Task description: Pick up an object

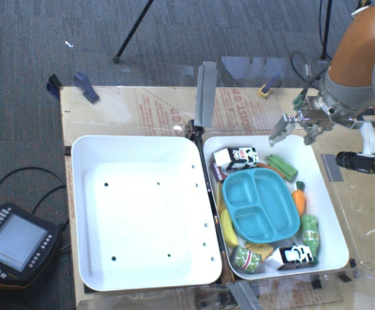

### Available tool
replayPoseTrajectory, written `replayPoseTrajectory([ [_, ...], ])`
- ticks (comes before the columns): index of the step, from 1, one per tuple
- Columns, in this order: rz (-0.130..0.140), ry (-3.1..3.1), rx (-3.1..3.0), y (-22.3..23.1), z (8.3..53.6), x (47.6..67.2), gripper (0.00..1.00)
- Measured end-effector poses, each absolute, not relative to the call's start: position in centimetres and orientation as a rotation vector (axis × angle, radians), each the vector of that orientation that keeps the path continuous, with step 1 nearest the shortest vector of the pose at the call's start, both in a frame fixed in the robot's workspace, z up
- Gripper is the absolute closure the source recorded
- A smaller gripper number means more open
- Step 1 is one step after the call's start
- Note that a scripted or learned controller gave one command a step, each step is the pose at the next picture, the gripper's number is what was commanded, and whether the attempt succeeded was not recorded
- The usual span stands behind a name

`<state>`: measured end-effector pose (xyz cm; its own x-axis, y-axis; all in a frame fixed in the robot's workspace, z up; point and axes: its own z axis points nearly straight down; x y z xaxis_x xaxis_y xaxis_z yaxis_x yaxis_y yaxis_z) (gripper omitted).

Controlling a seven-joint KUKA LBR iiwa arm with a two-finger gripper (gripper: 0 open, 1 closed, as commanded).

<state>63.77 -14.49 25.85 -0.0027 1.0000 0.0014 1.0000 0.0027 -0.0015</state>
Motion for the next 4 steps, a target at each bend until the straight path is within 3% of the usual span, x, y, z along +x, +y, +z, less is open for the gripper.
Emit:
replayPoseTrajectory([
  [1, -0.001, -2.163, -2.277, -17.2, 8.9, 62.3, 0.0],
  [2, -0.003, -2.081, -2.358, -15.6, 9.0, 60.0, 0.0],
  [3, 0.001, -2.073, -2.368, -16.0, 10.0, 60.0, 1.0],
  [4, 0.001, -2.023, -2.411, -12.7, 22.7, 58.8, 1.0],
])
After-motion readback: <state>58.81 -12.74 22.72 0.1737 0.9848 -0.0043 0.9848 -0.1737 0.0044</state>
